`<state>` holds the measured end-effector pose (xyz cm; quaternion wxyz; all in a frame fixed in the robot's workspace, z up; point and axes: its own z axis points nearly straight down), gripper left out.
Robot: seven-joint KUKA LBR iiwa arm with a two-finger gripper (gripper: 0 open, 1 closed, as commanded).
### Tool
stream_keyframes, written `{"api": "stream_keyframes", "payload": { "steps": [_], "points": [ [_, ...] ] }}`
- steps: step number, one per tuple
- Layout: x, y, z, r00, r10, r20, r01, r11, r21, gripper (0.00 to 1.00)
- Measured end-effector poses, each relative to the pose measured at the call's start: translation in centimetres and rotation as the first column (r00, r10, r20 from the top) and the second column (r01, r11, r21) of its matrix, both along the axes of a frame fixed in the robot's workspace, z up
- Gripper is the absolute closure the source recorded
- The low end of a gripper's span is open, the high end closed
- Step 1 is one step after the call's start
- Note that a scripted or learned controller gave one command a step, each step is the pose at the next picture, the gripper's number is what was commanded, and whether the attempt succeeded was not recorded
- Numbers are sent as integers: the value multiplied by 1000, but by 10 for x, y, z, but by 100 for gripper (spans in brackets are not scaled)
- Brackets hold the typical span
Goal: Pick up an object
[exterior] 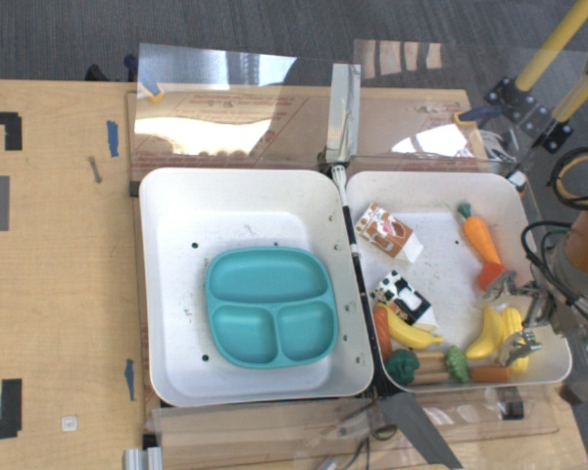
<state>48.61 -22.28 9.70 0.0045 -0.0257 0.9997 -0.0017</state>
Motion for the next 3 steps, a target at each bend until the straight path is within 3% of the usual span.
{"api": "stream_keyframes", "payload": {
  "steps": [1, 2, 3],
  "points": [
    [29, 71, -7, 1000, -17, 6, 17, 1000, 3, 0],
    [157, 49, -9, 1000, 21, 1, -21, 1000, 2, 0],
    [112, 53, -8, 1000, 27, 0, -27, 1000, 1, 0]
  ]
}}
